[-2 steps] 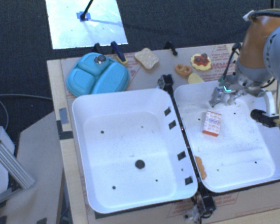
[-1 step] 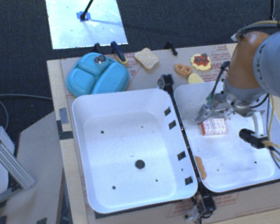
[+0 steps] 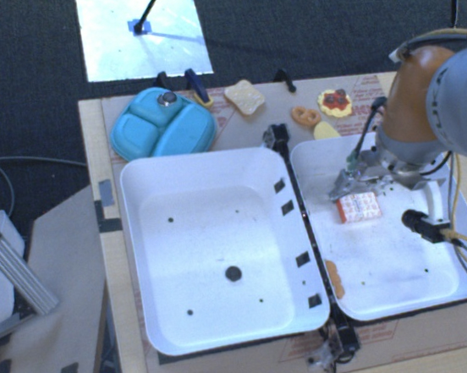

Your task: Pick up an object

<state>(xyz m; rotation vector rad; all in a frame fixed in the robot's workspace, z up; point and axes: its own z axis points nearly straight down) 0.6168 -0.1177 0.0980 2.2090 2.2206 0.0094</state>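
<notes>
I hung over the right bin with my gripper low above its floor, and whether it was open or closed I could not tell from that slanted look down, since the wrist and its fittings hid the working end. Just beside the gripper, toward the front edge of the right bin, lay the small packet, white with a red print, flat on the floor and apart from the walls. I judged it light and probably a soft or thin-walled pack, so it would slide on the smooth plastic if nudged and might dent under a hard squeeze; the best hold looked to be across its shorter sides, square on and from straight above. A small orange piece lay against the right bin's wall nearest the left bin, well apart from the packet. Behind the right bin, on the bench, sat a cracker and a toy pizza.
</notes>
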